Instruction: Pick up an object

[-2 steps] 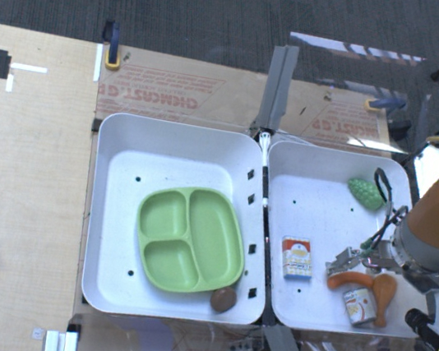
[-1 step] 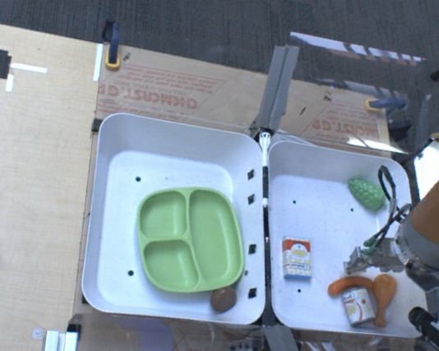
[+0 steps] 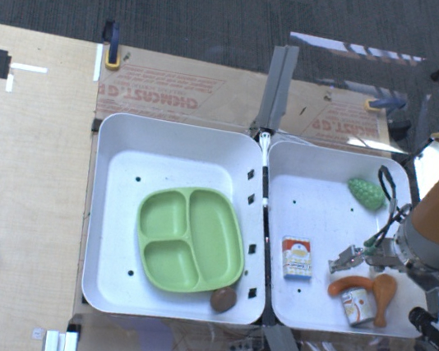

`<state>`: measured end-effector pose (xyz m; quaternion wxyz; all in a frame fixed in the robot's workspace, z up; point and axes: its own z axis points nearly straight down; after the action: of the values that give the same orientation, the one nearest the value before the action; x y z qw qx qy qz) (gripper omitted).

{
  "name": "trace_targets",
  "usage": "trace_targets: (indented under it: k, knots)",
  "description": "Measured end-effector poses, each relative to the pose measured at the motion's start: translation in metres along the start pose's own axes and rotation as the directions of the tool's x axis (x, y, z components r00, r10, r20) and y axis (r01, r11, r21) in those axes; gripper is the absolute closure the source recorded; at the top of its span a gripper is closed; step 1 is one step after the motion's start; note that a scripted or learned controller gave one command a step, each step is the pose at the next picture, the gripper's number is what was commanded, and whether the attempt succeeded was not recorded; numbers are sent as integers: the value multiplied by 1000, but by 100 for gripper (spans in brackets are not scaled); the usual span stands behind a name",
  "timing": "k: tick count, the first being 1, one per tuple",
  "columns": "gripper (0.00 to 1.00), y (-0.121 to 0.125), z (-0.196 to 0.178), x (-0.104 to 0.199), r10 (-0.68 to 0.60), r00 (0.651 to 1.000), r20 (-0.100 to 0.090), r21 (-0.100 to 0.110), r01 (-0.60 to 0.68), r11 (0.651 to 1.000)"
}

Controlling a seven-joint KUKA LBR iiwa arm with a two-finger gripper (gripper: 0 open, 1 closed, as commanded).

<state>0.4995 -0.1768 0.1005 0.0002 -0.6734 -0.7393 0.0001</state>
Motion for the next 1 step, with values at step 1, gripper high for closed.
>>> trace_targets:
  k: [1]
  knots:
    - [0,-3,-8,-3,25,1000,1,-1,-25,1000]
